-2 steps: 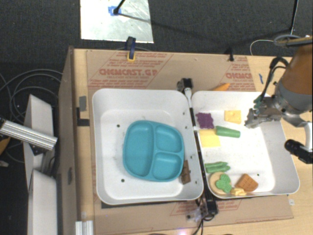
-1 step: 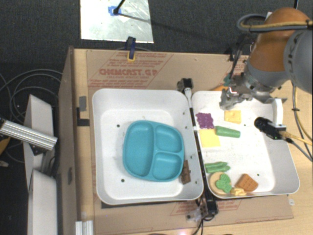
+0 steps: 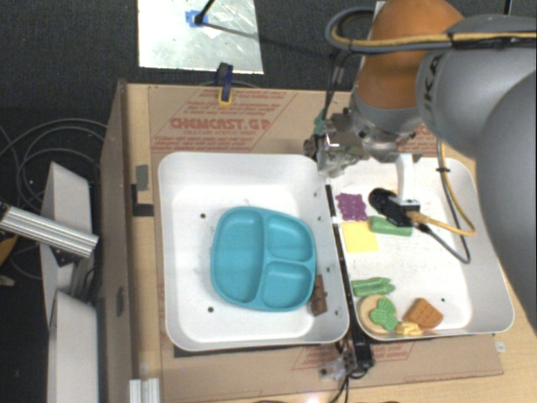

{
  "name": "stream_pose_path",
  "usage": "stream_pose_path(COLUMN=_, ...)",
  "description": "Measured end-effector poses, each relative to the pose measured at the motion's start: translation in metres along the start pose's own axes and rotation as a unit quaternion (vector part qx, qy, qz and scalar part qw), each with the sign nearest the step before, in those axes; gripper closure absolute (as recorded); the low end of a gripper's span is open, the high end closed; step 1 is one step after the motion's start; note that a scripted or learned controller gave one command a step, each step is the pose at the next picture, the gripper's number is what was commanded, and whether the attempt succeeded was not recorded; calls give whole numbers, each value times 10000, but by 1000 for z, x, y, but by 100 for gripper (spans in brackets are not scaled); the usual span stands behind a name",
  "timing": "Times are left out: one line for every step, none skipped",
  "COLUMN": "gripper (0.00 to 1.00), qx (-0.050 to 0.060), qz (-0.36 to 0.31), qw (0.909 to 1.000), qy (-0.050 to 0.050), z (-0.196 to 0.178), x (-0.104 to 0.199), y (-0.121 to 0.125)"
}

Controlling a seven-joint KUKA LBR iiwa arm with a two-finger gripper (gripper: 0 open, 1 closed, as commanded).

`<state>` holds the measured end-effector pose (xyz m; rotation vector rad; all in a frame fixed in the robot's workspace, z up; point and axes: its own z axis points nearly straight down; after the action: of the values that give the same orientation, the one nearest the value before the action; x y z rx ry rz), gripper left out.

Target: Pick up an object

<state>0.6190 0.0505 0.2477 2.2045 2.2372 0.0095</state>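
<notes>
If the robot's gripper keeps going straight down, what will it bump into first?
Probably the rim where the two white bins meet, or the purple piece just beside it. The gripper hangs over that back corner, but from this slanted view its height and exact line are hard to judge.

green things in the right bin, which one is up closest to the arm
The dark green piece beside the yellow square; the other greens sit at the bin's near end.

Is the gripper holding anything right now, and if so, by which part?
Cannot be told. The gripper sits over the right bin's back left corner; no object shows in it.
</notes>
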Motion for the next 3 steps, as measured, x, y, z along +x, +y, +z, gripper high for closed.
stream_pose_path(gripper=100, qx=2, qz=74, qw=10000, qy=-18, z=-60, x=-32, y=-15)
stream_pose_path(gripper=100, qx=7, qz=123, qw=9999, qy=-44, z=-44, x=-159, y=-7)
stream_pose_path(gripper=100, qx=27, qz=42, qw=10000, qy=-17, z=20, x=-122, y=14)
